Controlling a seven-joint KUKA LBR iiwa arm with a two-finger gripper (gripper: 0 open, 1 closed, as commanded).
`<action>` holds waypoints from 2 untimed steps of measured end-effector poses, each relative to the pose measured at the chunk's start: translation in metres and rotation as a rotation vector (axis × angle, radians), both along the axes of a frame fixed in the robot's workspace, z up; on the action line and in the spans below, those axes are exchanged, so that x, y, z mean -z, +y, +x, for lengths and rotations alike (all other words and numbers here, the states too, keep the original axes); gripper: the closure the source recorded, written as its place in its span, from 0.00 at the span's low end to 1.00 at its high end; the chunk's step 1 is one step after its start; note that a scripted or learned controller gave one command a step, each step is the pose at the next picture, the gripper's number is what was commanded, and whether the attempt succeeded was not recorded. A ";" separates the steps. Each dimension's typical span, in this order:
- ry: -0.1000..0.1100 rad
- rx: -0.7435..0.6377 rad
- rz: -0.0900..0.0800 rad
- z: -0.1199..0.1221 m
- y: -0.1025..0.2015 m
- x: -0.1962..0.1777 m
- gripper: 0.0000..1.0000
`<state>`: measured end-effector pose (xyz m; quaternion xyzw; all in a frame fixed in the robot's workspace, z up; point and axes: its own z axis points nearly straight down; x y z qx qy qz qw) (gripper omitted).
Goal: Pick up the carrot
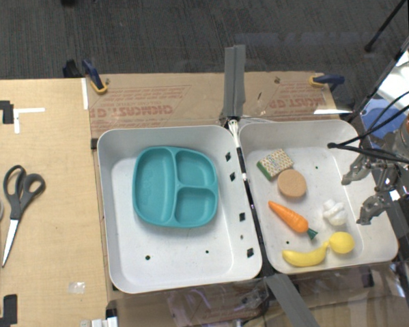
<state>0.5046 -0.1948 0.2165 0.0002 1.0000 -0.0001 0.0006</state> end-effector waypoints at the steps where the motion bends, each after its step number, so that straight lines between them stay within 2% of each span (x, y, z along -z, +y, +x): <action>1: -0.004 -0.015 -0.002 0.083 0.014 0.123 0.00; 2: -0.009 -0.018 -0.003 0.085 0.015 0.112 1.00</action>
